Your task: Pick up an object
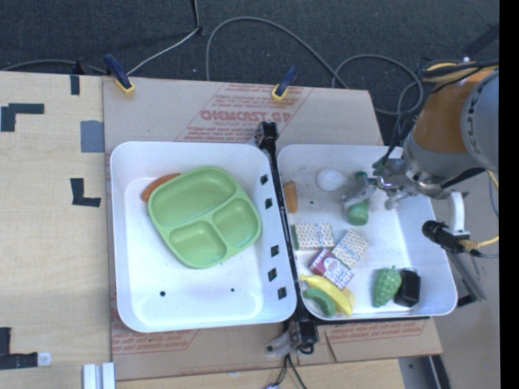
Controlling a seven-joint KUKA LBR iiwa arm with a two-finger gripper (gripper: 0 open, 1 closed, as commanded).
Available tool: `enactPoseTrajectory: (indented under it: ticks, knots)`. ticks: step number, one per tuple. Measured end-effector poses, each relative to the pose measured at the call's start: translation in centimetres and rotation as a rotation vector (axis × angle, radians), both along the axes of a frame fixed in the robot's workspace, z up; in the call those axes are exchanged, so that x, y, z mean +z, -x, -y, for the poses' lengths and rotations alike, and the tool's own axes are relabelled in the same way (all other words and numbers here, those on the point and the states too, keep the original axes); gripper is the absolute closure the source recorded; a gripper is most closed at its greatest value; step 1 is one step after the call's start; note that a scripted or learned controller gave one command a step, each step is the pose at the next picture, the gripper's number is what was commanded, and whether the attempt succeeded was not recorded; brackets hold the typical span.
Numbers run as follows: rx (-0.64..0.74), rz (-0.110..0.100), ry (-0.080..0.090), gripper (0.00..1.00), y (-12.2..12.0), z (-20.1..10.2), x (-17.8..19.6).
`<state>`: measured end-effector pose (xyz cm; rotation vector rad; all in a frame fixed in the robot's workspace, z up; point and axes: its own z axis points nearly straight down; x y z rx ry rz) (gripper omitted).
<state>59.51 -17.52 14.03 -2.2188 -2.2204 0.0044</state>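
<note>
In the right bin (422, 217) my gripper (375, 194) hangs low over the back half, open, with nothing seen between its fingers. A small round green object (358, 212) lies just below its left finger (354, 190), close to it or touching it. A white egg-shaped object (330, 178) rests a little to the left. Further forward lie two checkered packets (314, 235) (351, 248), a red box (328, 266), a yellow banana (332, 292), a bumpy green fruit (387, 286) and a black block (408, 288).
An orange carrot piece (289, 195) lies against the divider between the bins. The left bin (195, 306) holds a green divided plate (204, 215) with an orange object (158, 186) poking out from under it. Cables run behind the bench.
</note>
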Motion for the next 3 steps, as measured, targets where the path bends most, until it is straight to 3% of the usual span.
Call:
enactPoseTrajectory:
  ticks: [1, 2, 3]
  knots:
    - [0.0, 0.001, 0.001, 0.0, -1.5, -1.4, -5.6]
    - [0.001, 0.004, 0.004, 1.0, -1.6, -1.3, -4.8]
    - [0.002, -0.001, -0.001, 1.0, -2.0, -5.8, 1.9]
